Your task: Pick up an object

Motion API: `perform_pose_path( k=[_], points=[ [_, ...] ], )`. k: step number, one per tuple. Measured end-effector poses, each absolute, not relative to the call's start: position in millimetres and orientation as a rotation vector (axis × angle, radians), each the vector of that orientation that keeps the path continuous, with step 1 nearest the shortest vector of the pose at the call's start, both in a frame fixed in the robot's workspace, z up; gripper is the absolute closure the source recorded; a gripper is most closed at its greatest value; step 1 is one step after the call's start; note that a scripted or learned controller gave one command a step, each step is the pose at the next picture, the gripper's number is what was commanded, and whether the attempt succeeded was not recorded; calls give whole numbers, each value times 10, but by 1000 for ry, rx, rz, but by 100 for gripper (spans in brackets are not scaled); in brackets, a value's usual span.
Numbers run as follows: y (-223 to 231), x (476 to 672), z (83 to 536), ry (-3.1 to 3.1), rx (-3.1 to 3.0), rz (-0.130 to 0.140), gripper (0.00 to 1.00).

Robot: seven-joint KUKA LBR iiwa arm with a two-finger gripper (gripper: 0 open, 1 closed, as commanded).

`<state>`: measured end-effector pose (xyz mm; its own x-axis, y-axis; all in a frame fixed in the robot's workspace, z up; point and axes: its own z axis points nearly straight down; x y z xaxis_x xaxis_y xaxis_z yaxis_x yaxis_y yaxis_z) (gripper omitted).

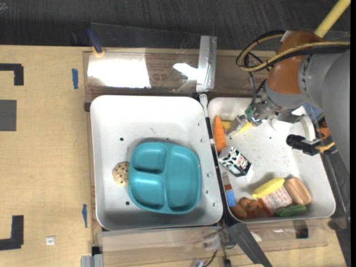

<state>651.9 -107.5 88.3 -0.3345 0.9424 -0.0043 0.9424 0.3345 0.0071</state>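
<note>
Two shallow white bins sit side by side on the worktop (pixel 44 149). The left bin (pixel 111 115) carries a teal divided plate (pixel 164 176) with three compartments, and a speckled tan cookie-like piece (pixel 120 173) lies just beside the plate's left edge.

The right bin (pixel 322 204) holds the loose things. An orange carrot (pixel 219 134) lies along the bin's left wall. Just right of it and a little nearer is a small white carton with black cow patches (pixel 236 162), tilted on one corner; any print on it is too small to read. Along the near wall lies a cluster: a yellow banana-shaped piece (pixel 269 187), a tan hot-dog-like piece (pixel 298 190) touching it on the right, a green pod (pixel 291 210) at the near edge, and a brown lumpy piece (pixel 246 206) to the left. A small blue block (pixel 230 198) sits against the left wall.

The gripper (pixel 249 119) hangs low over the far left part of the right bin, near the carrot's far end, below the arm's orange band (pixel 289 71). Whether the fingers are apart or together I cannot tell, and nothing is seen between them.
</note>
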Motion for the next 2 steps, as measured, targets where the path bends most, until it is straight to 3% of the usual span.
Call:
perform_pose_path(
  k=[1,2],
  points=[
    [-783,6117,1865,2310,2124,4,0],
    [-1181,6650,1059,2373,2029,19,0]
  ],
)
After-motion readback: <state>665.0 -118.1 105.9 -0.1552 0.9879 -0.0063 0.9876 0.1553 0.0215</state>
